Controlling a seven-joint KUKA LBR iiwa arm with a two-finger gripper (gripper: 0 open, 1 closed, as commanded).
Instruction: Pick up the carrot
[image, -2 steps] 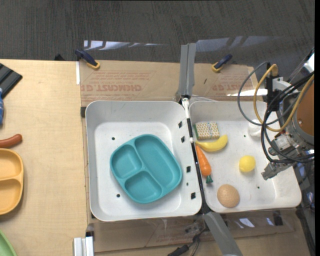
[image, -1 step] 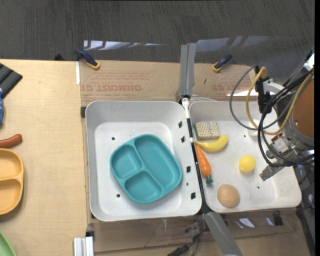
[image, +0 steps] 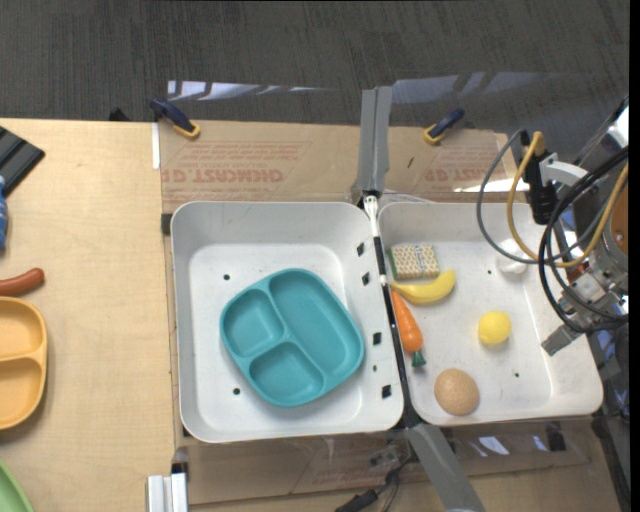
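Gripper (image: 568, 338): I see it at the right edge of the right bin, hanging over the bin's outer rim; I cannot tell how its fingers stand, cables and wrist hardware crowd the spot.
Arm (image: 600, 240): it comes in from the right, looped with black and yellow cables above the gripper.
Right bin (image: 520, 405): its floor spreads out to the gripper's left; the stretch of white floor closest to the gripper is bare.
Lemon (image: 494, 328): nearest thing to the gripper, a short way to its left, standing apart from everything else.
Egg (image: 456, 391): further left and nearer the front rim, with free floor all round it.
Banana (image: 427, 289): beyond the lemon, towards the bin's far-left side, lying just beneath the sponge (image: 415, 261) and touching it.
Carrot (image: 406, 328): on the far side of the bin from the gripper, lying lengthwise hard against the left wall, its top end just under the banana's tip, green end pointing to the front; room only on its right flank.
Left bin (image: 200, 330): beyond the dividing wall, holding a teal divided plate (image: 291, 336).
Bench (image: 80, 200): furthest out, an orange plate (image: 20, 365) and a sausage (image: 22, 281) at the left edge.
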